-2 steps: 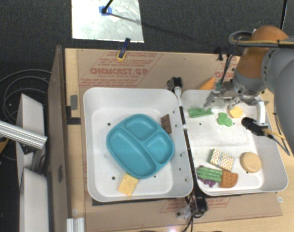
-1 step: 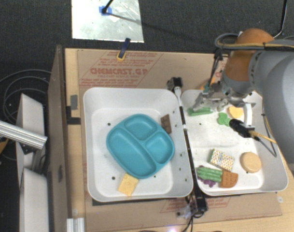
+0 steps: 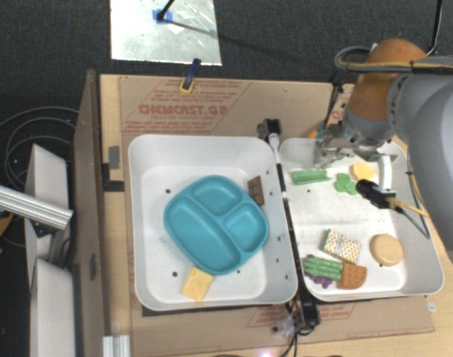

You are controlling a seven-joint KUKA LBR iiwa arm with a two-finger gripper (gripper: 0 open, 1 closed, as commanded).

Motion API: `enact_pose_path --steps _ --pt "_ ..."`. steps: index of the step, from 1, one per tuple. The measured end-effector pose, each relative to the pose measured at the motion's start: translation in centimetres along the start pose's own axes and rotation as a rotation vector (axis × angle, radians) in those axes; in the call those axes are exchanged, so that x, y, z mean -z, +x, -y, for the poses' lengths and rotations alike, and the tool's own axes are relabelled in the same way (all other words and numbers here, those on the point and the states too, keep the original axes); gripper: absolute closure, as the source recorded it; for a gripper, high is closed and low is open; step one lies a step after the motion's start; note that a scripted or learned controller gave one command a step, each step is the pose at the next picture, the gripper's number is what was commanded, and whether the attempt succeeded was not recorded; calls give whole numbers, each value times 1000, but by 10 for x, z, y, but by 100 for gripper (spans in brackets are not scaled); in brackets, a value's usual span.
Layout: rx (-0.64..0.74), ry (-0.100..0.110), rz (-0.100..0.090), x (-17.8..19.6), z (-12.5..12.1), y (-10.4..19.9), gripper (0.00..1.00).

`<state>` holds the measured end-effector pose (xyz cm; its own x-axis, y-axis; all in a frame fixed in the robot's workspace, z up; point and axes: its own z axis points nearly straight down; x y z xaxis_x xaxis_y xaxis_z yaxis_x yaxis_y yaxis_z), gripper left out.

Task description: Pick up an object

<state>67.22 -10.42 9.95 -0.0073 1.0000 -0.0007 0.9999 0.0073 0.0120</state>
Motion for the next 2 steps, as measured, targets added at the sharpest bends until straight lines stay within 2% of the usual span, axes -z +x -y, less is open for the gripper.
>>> enact_pose_path --steps 1,2 --pt "0 1 0 -1 0 0 0" --pt "-9 14 1 0 36 -26 0"
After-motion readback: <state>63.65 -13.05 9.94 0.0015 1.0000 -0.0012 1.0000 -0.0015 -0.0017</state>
